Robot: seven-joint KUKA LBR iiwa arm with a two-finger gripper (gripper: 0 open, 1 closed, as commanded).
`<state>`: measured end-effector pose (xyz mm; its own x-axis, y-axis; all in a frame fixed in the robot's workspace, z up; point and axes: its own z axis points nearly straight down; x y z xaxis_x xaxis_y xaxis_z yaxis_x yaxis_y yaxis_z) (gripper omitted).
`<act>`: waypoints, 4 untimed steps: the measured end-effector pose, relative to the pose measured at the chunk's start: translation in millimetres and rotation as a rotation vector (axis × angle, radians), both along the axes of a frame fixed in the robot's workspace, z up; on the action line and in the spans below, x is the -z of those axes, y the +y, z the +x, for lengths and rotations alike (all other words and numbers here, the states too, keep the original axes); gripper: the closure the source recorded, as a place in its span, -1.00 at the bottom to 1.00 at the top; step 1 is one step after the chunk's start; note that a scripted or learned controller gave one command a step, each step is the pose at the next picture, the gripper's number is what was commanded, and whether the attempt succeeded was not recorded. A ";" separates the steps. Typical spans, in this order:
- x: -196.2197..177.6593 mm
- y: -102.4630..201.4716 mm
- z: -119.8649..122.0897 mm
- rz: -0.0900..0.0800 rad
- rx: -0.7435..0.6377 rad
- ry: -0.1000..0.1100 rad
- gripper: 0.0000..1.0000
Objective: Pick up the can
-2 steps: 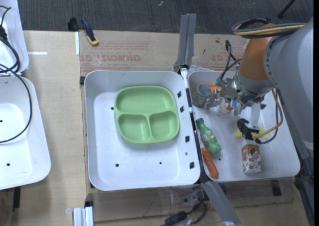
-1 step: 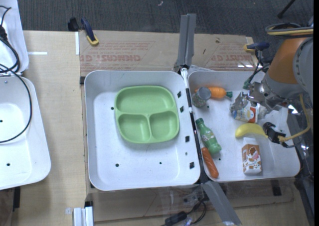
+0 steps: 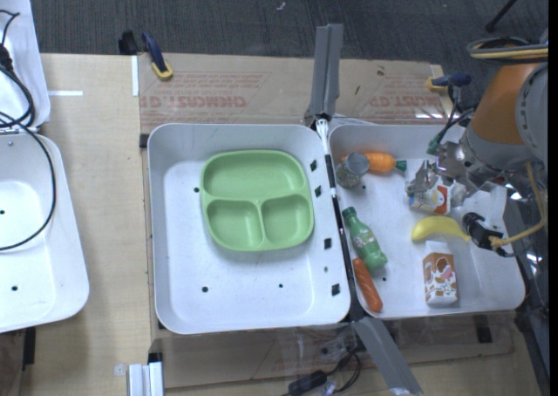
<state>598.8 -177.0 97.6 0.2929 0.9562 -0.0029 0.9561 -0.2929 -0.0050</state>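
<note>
Nearest, in the right bin [image 3: 488,303]: a small juice carton [image 3: 440,278] standing upright by the front wall, and an orange carrot [image 3: 367,285] lying along the left wall. Just beyond, a green bottle [image 3: 364,238] lying tilted, and a yellow banana [image 3: 440,228] just behind the carton. In the left bin [image 3: 174,281], a green divided plate [image 3: 257,199] resting flat. Farther back in the right bin, the can [image 3: 351,171], grey, against the left wall, touching a second carrot [image 3: 381,161]. Over at right, the gripper [image 3: 427,187] down on a white and orange package [image 3: 433,201]; finger spread and grasp impossible to tell. Well apart from the can.
</note>
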 end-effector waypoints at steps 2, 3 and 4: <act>-92.2 86.7 -31.9 0.002 -0.388 -0.002 1.00; -92.2 86.4 -32.0 0.002 -0.387 -0.002 -1.00; -3.6 31.8 -50.2 0.003 -0.384 -0.001 -1.00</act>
<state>548.5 -145.3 101.2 -0.0869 0.9962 0.0006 0.9962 0.0869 -0.0047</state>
